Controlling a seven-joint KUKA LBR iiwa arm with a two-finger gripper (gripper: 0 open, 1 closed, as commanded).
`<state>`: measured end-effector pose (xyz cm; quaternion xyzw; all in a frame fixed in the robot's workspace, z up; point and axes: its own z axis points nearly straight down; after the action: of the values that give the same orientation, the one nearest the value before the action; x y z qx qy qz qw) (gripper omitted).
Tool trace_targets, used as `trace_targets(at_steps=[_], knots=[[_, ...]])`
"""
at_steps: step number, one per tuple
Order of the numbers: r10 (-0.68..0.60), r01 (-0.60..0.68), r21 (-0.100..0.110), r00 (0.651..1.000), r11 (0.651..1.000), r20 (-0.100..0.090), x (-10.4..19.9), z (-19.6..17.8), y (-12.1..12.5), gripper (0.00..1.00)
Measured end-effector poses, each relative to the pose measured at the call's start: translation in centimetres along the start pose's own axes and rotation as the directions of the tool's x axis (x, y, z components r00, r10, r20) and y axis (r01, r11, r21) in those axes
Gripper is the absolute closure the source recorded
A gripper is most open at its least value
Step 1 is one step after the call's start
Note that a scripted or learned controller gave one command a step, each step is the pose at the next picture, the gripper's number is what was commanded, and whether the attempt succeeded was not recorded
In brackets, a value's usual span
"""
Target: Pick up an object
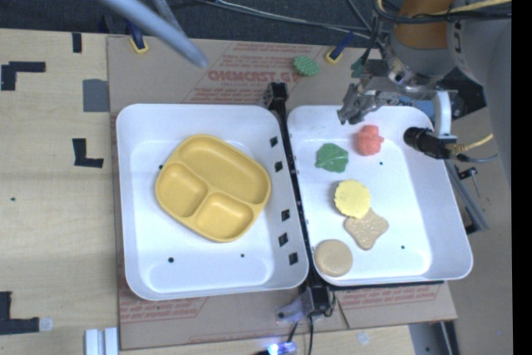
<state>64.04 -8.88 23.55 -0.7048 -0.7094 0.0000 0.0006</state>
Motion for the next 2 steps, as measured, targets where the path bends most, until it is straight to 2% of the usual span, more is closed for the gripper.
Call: trace_targets(at_steps=[2], knots=[[0.0,0.0,0.0,1.0,1.0,0.0,11.5,-0.2,2.5,1.0]])
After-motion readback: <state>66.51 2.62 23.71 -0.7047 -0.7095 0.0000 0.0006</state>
